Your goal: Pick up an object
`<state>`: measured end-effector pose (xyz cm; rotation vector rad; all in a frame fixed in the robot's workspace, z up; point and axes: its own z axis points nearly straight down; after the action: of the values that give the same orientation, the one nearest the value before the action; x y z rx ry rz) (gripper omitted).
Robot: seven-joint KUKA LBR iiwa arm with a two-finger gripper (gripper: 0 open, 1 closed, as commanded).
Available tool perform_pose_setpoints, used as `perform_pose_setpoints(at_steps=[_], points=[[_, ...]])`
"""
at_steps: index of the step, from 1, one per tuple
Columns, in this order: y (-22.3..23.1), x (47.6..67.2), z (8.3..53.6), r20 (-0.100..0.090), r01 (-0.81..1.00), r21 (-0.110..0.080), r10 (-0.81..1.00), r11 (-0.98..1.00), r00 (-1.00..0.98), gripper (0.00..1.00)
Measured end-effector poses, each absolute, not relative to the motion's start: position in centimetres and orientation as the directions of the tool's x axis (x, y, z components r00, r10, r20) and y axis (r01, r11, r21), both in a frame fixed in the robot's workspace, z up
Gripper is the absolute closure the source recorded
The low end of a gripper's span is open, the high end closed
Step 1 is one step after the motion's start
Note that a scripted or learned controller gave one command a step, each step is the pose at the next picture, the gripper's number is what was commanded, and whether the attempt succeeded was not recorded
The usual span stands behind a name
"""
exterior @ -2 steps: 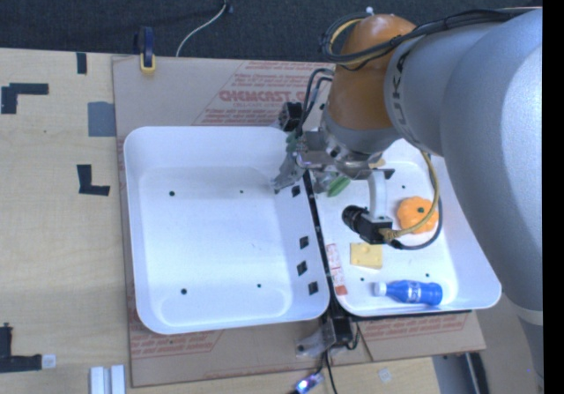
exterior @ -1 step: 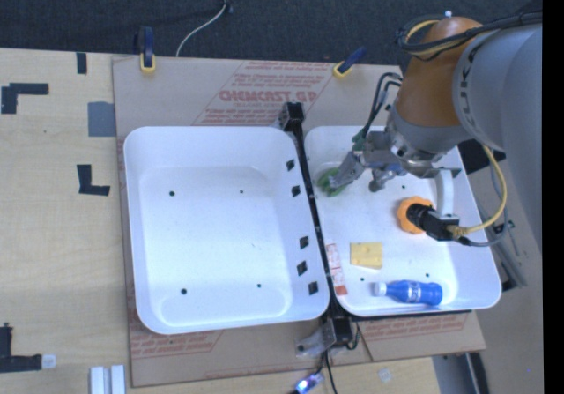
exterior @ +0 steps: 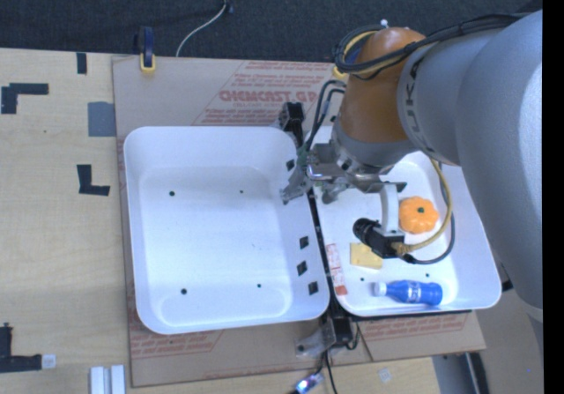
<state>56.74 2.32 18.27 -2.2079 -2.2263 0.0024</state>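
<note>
While the left bin (exterior: 211, 225) lies bare, the jaws (exterior: 308, 181) hang over the divider, their state not discernible; right of the divider lie a yellow block (exterior: 365, 256), orange fruit (exterior: 418, 214) and blue bottle (exterior: 410, 293). Approach step: next, shift rightward and descend.

bottle (exterior: 408, 293) and ball (exterior: 418, 214) in right bin (exterior: 476, 278), left bin (exterior: 176, 163) beside it

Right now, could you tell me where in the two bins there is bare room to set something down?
The left bin has a bare floor from wall to wall. The right bin is crowded: an orange pumpkin, a yellow block and a blue bottle cluster together, with the arm over its upper half.
</note>
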Motion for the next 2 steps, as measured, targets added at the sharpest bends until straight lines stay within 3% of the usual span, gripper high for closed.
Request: perform_pose_setpoints(at_steps=[1,2], points=[[8.6,55.8,26.9,0.003,1.0,0.004,1.0,0.009,-0.009,1.0],[11.2,51.3,39.2,0.003,1.0,0.009,1.0,0.007,-0.007,1.0]])
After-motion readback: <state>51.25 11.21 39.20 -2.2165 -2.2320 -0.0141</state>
